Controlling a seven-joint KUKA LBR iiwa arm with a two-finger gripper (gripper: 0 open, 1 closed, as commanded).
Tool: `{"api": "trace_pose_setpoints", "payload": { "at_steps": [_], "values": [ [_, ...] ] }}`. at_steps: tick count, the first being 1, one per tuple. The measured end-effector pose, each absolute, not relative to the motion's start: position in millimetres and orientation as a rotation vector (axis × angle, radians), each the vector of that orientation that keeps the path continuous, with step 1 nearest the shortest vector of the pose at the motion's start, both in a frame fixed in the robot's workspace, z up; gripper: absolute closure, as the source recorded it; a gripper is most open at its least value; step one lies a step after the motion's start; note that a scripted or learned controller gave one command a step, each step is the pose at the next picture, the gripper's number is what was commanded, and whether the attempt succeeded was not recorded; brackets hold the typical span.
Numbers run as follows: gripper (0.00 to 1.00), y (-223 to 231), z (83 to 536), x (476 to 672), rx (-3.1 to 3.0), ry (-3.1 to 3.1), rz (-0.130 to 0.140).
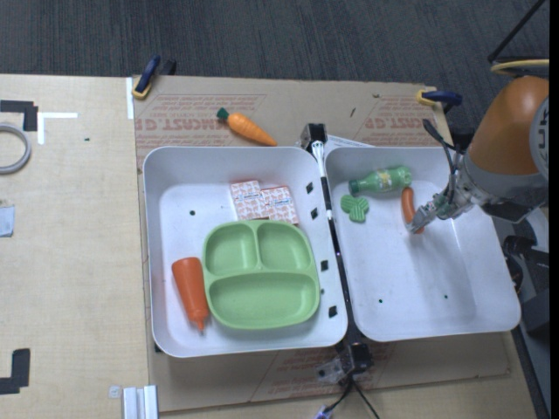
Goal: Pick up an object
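Our gripper (423,223) is down in the right bin (437,312), tips right beside the lower end of the small orange sausage (408,207) (we cannot tell how wide the claw stands). We want it centred across the sausage's narrow width before lifting. The sausage lies near the bin's back, its long axis running roughly front-to-back, just below the green bottle (381,181).

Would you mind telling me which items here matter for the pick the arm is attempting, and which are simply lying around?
In play:
gripper, low in the right bin
small orange sausage-shaped toy beside it
green bottle
green leaf-shaped toy

Lying about:
green divided plate
large orange carrot
patterned packet
small carrot outside the bins
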State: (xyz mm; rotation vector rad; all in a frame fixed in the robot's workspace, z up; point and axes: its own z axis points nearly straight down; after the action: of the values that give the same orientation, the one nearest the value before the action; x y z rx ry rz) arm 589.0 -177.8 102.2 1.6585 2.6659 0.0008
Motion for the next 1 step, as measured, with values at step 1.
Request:
{"api": "trace_pose_setpoints", "payload": {
  "at_steps": [1],
  "values": [
    [1.0,-106.5,266.9,583.4,1.833,2.548,0.0]
  ]
}}
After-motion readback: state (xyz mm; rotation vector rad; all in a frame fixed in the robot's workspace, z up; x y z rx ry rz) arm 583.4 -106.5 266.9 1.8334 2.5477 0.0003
